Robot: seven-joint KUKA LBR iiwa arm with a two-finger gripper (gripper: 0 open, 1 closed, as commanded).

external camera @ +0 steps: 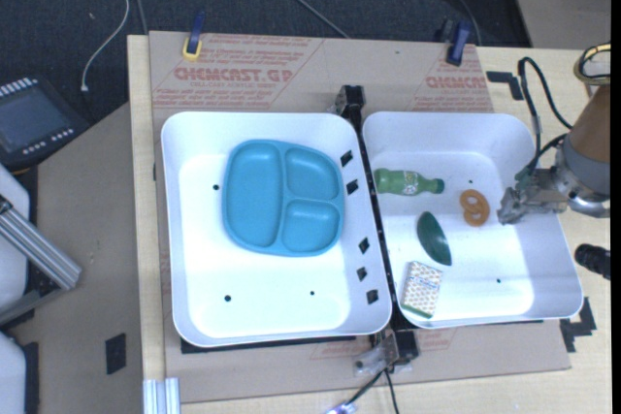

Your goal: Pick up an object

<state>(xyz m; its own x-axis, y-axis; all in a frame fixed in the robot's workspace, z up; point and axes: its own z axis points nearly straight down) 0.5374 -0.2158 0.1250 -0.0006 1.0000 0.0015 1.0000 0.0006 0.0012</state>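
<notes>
The right bin [543, 247] holds a green bottle [408, 181] lying on its side, a brown pretzel-shaped ring [474, 207], a dark green leaf-shaped piece [434, 238] and a small patterned packet [421, 288]. My gripper [515, 203] hangs low over the right side of that bin, just right of the ring and apart from it. Nothing shows between its fingers.
The left bin [194, 257] carries a blue divided plate [282, 197]. Black clips [363, 247] line the seam between the two bins. Cables run over the dark floor at the back, and a black cable [539, 92] loops beside the arm.
</notes>
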